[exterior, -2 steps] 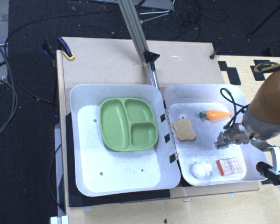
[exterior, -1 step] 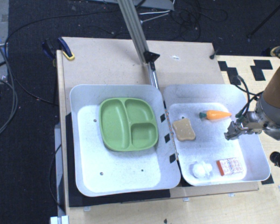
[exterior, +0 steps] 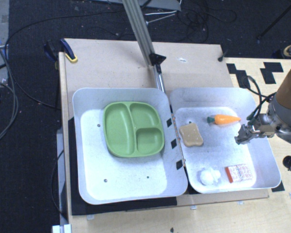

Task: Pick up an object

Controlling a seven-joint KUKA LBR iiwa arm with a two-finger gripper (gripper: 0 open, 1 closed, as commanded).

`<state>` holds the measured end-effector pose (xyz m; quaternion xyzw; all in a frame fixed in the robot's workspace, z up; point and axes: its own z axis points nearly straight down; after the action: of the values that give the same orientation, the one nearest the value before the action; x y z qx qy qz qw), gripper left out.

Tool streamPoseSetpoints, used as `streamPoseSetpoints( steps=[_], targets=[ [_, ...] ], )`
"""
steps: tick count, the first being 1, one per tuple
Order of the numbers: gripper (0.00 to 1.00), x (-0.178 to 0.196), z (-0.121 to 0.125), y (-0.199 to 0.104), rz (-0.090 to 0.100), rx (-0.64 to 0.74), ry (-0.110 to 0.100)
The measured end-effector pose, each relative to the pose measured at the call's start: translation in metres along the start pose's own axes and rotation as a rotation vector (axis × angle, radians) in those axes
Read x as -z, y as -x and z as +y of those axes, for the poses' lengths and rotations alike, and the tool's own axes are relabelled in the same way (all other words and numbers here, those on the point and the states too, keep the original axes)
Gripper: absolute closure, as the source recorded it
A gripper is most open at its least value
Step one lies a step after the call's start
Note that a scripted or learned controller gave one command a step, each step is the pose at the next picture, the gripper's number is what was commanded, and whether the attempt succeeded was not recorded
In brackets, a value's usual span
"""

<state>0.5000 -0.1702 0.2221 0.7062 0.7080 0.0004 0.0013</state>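
Two shallow white bins sit side by side on the pale wooden worktop (exterior: 194, 62). The left white bin (exterior: 87, 178) holds a green plastic divided plate (exterior: 134, 128), lying flat toward the bin's far half, with three compartments facing up. The right white bin (exterior: 262, 164) holds four small things, well apart from one another: an orange toy carrot with a green tip (exterior: 224, 120) near the far side; a flat tan slice shaped like bread (exterior: 191, 135) close to the wall shared with the left bin; a small white rounded lump (exterior: 209, 176) near the front; and a small red-and-white printed packet (exterior: 239, 173) just right of the lump. The grey arm enters from the right, and its dark claw (exterior: 244, 136) hangs over the right side of the right bin, near the carrot's pointed end but apart from it, and well behind the packet. Nothing is seen between the fingers; how far the claw is open cannot be told. A slanted grey metal pole (exterior: 140, 28) crosses the worktop behind the bins.
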Motion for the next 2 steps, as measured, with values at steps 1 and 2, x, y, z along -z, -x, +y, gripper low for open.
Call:
streamPoseSetpoints(
  steps=[1, 2],
  targets=[
    [1.0, 0.01, 0.008, -0.055, 0.002, 0.005, 0.0],
    [1.0, 0.009, 0.02, -0.097, 0.002, 0.004, -0.001]
  ],
)
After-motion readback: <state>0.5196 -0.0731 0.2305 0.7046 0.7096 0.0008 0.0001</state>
